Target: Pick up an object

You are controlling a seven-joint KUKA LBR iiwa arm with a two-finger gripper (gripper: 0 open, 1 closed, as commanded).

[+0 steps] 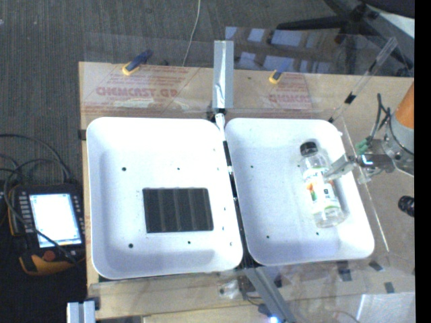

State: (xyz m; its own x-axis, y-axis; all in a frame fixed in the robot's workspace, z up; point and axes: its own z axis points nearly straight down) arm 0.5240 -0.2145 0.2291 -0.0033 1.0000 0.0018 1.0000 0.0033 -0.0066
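1. At the near left, outside the bins, a small screen box (pixel 48 219) with an orange base glows white. It has no part in the job.
2. The left bin (pixel 108 180) holds a flat dark pad (pixel 178 209) with ridges. It lies flat on the bin floor, well apart from the arm.
3. The right bin (pixel 269 194) holds a clear bottle (pixel 320 186) with a black cap. It lies on its side near the bin's right wall, with the cap pointing to the far side.
4. The gripper (pixel 343 165) comes in from the right. It sits just beside the bottle, at the bottle's upper half. A pale finger seems to touch it or lie over it.
5. I think the step now is the reach, just before the grab. The bottle lies on the bin floor, so I would not call it picked up.
6. Next, I think the tool must sit around the bottle, squeeze it, and then lift.
7. I cannot tell if the tool is apart or together. It is small, pale and blurry against the white bin.
8. Most of the arm is cut off at the right. The bottle's label is too small to read.
9. At the far edge, two yellow clamps (pixel 137 61) hold a clear sheet on the bench (pixel 161 93).
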